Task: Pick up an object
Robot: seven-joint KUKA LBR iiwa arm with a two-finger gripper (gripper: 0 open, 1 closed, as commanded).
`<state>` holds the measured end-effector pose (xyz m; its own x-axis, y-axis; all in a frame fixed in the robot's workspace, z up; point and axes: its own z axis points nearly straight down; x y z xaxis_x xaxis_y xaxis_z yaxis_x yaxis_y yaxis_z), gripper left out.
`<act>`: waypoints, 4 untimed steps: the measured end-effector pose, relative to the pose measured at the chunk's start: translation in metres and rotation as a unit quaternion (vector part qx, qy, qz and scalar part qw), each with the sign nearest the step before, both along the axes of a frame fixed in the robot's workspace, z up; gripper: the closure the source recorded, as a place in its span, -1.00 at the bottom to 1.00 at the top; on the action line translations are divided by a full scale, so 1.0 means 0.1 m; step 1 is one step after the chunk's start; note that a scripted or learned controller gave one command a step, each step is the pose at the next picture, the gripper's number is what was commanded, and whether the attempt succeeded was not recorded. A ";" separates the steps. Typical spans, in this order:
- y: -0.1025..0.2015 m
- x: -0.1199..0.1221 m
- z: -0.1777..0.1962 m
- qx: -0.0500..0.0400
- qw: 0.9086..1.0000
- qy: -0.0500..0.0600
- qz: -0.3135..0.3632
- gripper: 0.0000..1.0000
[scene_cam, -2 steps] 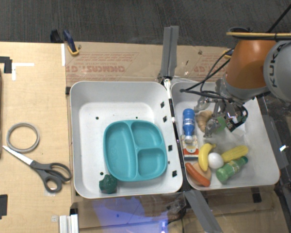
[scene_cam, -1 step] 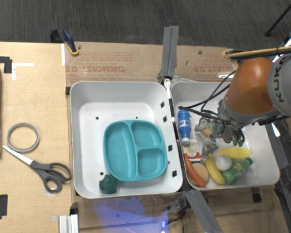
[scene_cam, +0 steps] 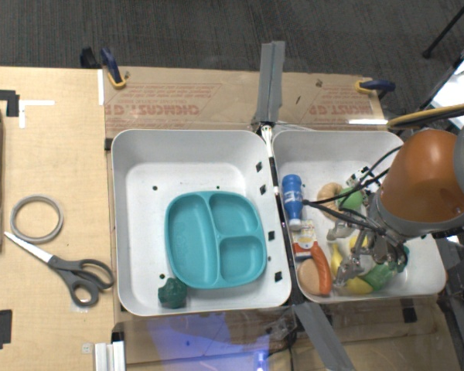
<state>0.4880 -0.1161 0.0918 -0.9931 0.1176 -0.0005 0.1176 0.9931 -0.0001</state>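
The right bin [scene_cam: 417, 280] holds a heap of toy food. A blue bottle [scene_cam: 292, 195] lies along its left wall, with an orange sausage-like piece [scene_cam: 322, 271] below it. Yellow pieces [scene_cam: 359, 286], green pieces [scene_cam: 383, 274] and a tan piece [scene_cam: 329, 193] lie around them. My gripper [scene_cam: 356, 263] is down in this heap at the bin's front, right over the yellow and green pieces. The orange band of the arm [scene_cam: 422, 178] hides the objects behind it. No object is visibly lifted.
The left bin [scene_cam: 131, 207] holds a teal divided plate [scene_cam: 215, 239] and a small dark green object [scene_cam: 172, 293] at its front left corner. Scissors [scene_cam: 66, 267] and a tape roll [scene_cam: 36, 218] lie on the bench to the left. Cables [scene_cam: 348, 199] trail over the right bin.
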 end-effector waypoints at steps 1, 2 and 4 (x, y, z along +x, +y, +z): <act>0.22 -0.10 -0.01 0.000 0.999 0.000 -0.051 -1.00; -0.21 0.92 0.01 0.000 0.998 -0.002 -0.070 -1.00; 0.19 0.17 0.00 0.000 0.994 -0.001 -0.111 -1.00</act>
